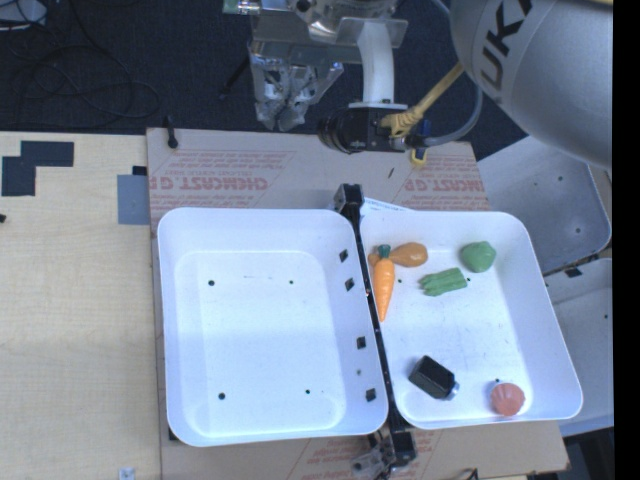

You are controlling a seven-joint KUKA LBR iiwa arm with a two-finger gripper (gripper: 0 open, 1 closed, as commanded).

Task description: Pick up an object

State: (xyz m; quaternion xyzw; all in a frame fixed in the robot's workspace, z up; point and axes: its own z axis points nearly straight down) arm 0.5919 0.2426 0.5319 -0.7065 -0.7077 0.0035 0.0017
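- Camera view, hand [287, 103]: hangs high over the far edge of the desk, beyond the cardboard sheet [225, 181], well apart from both bins; cannot tell whether wide or narrow from this angle.
- Judged as parked clear of the bins, probably to keep the contents open to the camera before a pick; picking not yet begun.
- Right bin [470, 338]: holds every candidate for the task, spread loosely and mostly apart, which leaves room to come down around any single one.
- Carrot [383, 286]: lies lengthwise right against the left wall of the right bin, green top toward the far edge; looks awkward to grasp with the wall so close.
- Orange piece [408, 255]: sits just beside the carrot's top, near the far left corner; may be touching it, hard to tell.
- Green lump [478, 256] near the far right corner, with a flat green piece [443, 282] just nearer and to its left.
- Black block [433, 377] and pink ball [507, 398]: rest toward the near edge, apart from each other and from the walls; judged the easiest picks.
- Left bin [260, 338]: stands beside the right one, joined along the shared wall by a row of black clips [361, 343], presumably to stop sliding.
- Writing: "CHEMCAST. G.P." in red, upside down, on the cardboard; large letters "UK" on the grey arm [540, 48], part of the maker's name.
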